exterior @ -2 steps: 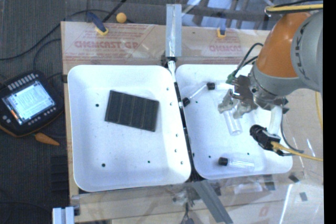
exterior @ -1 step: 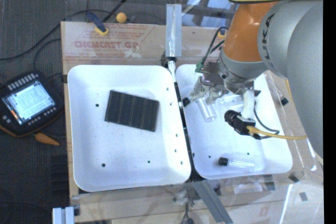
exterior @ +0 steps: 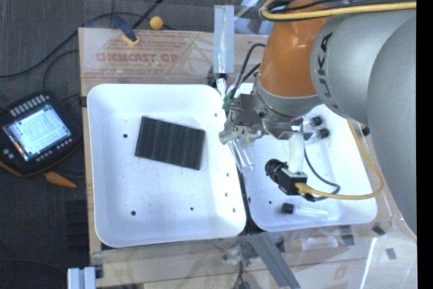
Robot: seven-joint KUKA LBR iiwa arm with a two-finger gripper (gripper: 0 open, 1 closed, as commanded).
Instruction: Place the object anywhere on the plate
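The dark ribbed rectangular plate (exterior: 170, 143) lies flat in the left of 2 shallow white bins (exterior: 108, 213), ready to receive; the end effector (exterior: 238, 145) hangs over the divide, its grip state unclear.

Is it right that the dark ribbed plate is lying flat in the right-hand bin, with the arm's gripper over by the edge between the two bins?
Not quite. In the camera view the dark ribbed plate lies flat in the left bin, not the right bin. The rest holds: the gripper is by the edge between the two bins.
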